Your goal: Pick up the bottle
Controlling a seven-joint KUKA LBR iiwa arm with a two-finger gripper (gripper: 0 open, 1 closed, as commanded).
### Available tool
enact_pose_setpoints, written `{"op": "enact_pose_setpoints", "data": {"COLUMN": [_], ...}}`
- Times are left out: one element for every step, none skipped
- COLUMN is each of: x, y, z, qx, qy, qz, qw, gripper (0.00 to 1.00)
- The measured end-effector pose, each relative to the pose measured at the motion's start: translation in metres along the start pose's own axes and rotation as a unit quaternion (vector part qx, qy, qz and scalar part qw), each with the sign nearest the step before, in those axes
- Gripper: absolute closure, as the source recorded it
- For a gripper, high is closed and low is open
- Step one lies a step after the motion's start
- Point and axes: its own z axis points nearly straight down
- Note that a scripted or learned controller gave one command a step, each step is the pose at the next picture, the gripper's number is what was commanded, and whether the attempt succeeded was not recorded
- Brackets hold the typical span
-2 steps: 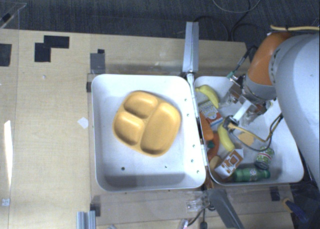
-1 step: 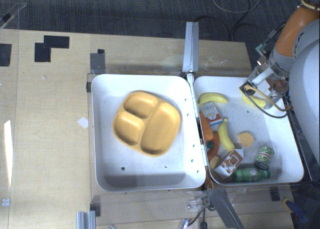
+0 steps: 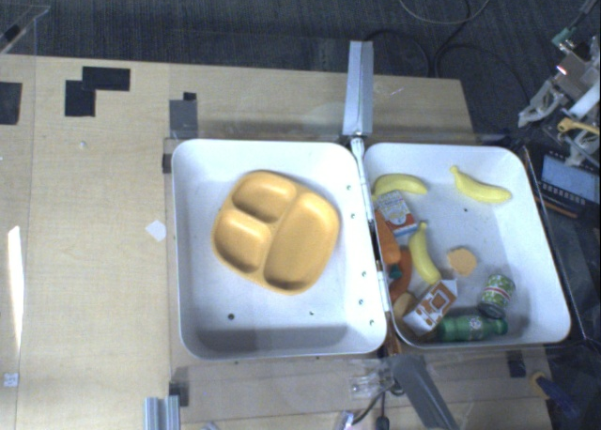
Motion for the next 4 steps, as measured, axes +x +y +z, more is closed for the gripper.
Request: {"op": "enact_pose_setpoints", "data": {"x": [-0.06, -0.035, 0.001, -0.021], "y": [-0.053, -0.055, -0.039, -0.107], "z": [0.1, 0.216, 0.156, 0.14], "qx": [0.002, 0.0, 0.001, 0.002], "qy": [-0.001, 0.001, 0.0, -0.001], "qz": [-0.054, 0.01, 0.121, 0.154], "qw": [0.9985, 0.9999, 0.9927, 0.9881], "gripper": [0.0, 0.0, 0.0, 0.0]}}
